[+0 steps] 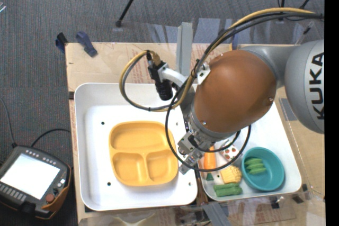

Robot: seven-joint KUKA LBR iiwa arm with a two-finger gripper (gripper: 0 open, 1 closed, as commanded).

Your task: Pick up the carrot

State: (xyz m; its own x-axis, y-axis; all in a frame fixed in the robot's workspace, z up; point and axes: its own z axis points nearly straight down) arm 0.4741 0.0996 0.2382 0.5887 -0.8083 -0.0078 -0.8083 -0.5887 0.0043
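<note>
The big grey robot arm with the orange-brown band (233, 90) hangs low over the right white plastic bin (288, 137). Its tool (192, 155) is down by the inner edge of that bin, just beside the small orange carrot (210, 160). The carrot lies in the right bin, close to the wall between the two bins. This looks like the reaching step: the tool is getting down to the carrot, and I cannot see the carrot lifted. I cannot tell how the tool is set, for the arm covers most of it.

Next, the tool needs to sit right over the carrot and grip it across its thin side, then go up.

Near the carrot are a yellow corn toy (231, 173), a green bean-like toy (228, 190) and a teal round bowl (263, 169) with green things in it. The yellow plastic tray with three parts (142, 153) sits in the left white bin (92, 114). The arm hides much of the right bin, and part of the carrot too.
</note>
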